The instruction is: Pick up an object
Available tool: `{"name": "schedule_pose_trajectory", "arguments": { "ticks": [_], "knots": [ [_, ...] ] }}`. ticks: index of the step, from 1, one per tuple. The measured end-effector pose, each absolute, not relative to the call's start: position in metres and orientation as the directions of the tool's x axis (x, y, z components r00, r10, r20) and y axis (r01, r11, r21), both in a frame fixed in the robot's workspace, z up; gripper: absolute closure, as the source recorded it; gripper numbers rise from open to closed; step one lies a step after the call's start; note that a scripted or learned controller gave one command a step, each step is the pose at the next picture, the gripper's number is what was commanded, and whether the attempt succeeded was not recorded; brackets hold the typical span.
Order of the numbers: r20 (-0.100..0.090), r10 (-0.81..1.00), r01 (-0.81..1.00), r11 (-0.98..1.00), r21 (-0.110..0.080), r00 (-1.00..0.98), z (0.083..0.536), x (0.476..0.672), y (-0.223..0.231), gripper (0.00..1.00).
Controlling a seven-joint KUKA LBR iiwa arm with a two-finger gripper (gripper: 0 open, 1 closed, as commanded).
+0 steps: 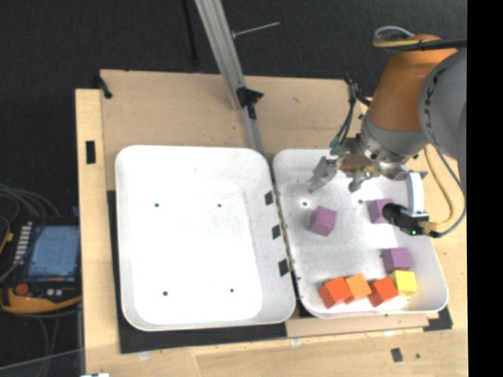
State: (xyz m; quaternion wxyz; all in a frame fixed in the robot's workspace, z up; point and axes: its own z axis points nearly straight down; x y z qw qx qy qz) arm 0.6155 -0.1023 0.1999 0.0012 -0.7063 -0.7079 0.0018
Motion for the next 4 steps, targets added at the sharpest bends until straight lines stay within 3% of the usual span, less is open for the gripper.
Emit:
{"name": "schedule_pose_trajectory", "arguments": {
  "ticks": [2, 3, 4],
  "knots": [
    [-0.001, 1.0, 1.0, -0.005, -0.005, 0.005, 0.103, 0.61, -0.095, 0.0],
    [0.0, 1.0, 1.0, -0.013, 0.005, 0.013, 0.118, 0.613, -0.097, 1.0],
    [-0.001, 1.0, 1.0, 0.0, 0.006, 0.0, 0.163, 0.618, -0.094, 1.0]
  ]
}}
